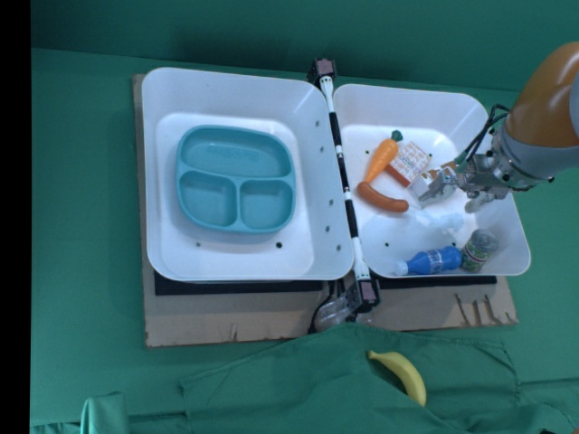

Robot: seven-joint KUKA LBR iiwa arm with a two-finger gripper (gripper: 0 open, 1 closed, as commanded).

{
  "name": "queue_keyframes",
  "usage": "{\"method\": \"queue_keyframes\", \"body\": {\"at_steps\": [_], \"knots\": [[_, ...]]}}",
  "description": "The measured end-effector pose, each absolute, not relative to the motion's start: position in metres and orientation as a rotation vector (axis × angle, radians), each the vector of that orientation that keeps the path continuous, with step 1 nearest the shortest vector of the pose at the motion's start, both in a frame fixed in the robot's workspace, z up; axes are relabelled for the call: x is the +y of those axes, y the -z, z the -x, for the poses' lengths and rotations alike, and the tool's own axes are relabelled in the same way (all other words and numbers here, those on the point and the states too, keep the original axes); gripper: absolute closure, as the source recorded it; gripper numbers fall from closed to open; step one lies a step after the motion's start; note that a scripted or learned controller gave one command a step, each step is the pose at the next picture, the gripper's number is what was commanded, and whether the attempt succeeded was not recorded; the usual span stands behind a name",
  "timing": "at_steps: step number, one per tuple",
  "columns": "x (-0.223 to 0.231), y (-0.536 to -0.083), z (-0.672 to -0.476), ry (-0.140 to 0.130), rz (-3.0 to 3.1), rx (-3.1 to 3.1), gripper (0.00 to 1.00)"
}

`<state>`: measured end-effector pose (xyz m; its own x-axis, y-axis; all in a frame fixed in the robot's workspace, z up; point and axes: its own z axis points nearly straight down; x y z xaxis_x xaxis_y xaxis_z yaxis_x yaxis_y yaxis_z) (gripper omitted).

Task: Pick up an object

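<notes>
The right bin (493,143) holds an orange toy carrot (382,158), a brown sausage (383,197), a small patterned box (412,159), a white crumpled item (441,216), a blue bottle (432,261) lying on its side and a small can (479,248). My gripper (435,186) reaches in from the right and hangs low over the middle of this bin. It is just right of the patterned box and above the white item. I see nothing lifted by it.
The left bin (172,107) carries a teal divided plate (237,179). A black-and-white hinge bar (342,174) runs between the bins. A yellow banana (403,375) lies on the green cloth in front of the bench.
</notes>
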<state>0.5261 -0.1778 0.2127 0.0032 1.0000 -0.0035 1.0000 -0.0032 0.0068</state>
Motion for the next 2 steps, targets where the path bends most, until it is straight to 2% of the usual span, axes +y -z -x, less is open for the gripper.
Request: {"method": "queue_keyframes", "body": {"at_steps": [1, 2], "knots": [[-0.176, -0.233, -0.561, -0.006, -2.216, 2.213, 0.0], [-0.175, -0.197, -0.571, 0.002, -2.224, 2.217, 0.0]]}}
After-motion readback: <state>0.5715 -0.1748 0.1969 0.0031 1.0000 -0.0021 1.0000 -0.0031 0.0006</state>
